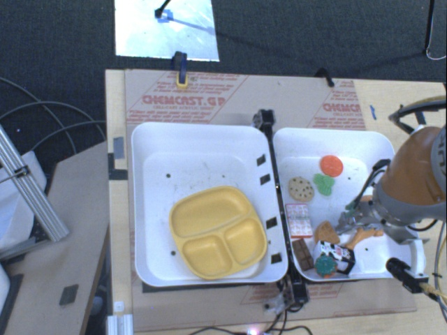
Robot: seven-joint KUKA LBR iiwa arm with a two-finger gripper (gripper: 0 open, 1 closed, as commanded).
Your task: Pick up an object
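The right bin (pixel 377 145) holds several small toys: a red-orange disc (pixel 332 165), a green piece (pixel 323 183), a spotted cookie (pixel 301 188), a pink-and-white card (pixel 299 219), a brown bar (pixel 302 252), an orange-brown piece (pixel 325 232), a teal item (pixel 325 264) and a black-and-white item (pixel 343 255). My gripper (pixel 355 220) is low over the bin's right half, just right of the orange-brown piece and above a tan piece (pixel 364 236). The arm's orange band (pixel 415 176) hides the bin's right side.
A yellow three-compartment plate (pixel 218 231) lies in the left bin (pixel 150 187). A black clip strip (pixel 269 180) runs along the divide between the bins. Cardboard (pixel 209 96) lies under both bins, and a metal frame (pixel 28 187) stands at the left.
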